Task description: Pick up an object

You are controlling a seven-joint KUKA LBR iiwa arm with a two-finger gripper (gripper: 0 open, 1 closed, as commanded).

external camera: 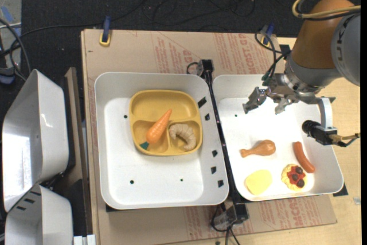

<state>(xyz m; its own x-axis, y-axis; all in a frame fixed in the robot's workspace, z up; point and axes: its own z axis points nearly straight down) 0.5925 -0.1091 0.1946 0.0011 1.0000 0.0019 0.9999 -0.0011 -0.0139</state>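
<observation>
Tool state: the tool (268,101) hung over the far part of the right bin (232,123), fingers spread apart, nothing between them.
Target position: the drumstick (259,150) lay near the middle of the right bin, nearer the camera than the tool and apart from it.
Target look: tan-orange, plump at the right end, tapering to a thin bone at the left.
Risk: its rounded, glossy body would probably roll or squirt sideways if the fingers closed off-centre.
Second risk: the sausage (303,156), yellow disc (258,182) and small pizza (295,177) lay close by, so a drifting descent could nudge them.
</observation>
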